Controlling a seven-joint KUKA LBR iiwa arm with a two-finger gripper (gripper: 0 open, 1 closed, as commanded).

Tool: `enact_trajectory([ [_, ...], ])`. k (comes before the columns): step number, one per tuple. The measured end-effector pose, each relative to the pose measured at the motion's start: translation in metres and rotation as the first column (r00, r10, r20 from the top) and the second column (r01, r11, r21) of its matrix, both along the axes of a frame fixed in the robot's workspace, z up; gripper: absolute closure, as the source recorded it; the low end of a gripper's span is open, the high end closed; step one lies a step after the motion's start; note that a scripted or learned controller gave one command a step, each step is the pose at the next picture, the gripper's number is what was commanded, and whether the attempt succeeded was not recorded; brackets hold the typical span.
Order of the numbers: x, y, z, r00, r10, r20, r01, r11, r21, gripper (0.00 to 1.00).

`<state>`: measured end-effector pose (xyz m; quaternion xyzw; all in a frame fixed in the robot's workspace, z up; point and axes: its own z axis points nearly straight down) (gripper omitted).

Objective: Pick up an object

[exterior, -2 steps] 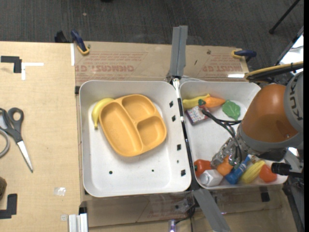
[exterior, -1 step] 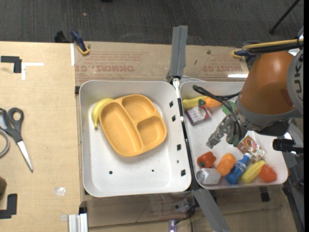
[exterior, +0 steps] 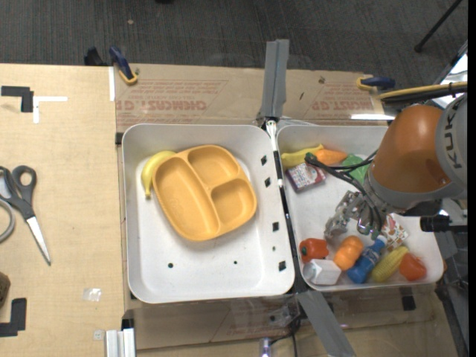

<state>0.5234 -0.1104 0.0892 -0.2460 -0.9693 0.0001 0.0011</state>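
My gripper (exterior: 349,218) hangs low in the right bin (exterior: 297,214), just above a cluster of small toys. Right below it sit an orange round toy (exterior: 347,253), a blue bottle (exterior: 366,262) and a red piece (exterior: 313,248). A white block (exterior: 322,272), a yellow piece (exterior: 390,265) and a red-orange piece (exterior: 412,268) lie along the bin's near wall. At the bin's far end lie a yellow and orange toy (exterior: 316,156), a small purple packet (exterior: 303,176) and a green piece (exterior: 361,168). The orange wrist band (exterior: 413,158) covers part of the bin.
The left bin (exterior: 141,274) holds a yellow divided plate (exterior: 204,192) with a banana (exterior: 151,169) at its left edge. Scissors (exterior: 26,207) lie on the bench at far left. A grey divider bar (exterior: 274,80) stands between the bins at the back.
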Motion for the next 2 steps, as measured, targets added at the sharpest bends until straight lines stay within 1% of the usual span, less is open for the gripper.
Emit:
enact_trajectory([
  [1, 0.0, 0.0, 0.0, 1.0, -0.001, 0.0, 0.001, 1.0, 0.0, 0.0],
  [2, -0.04, -0.012, 0.004, 1.0, 0.001, 0.021, -0.001, 1.0, -0.005, 0.0],
])
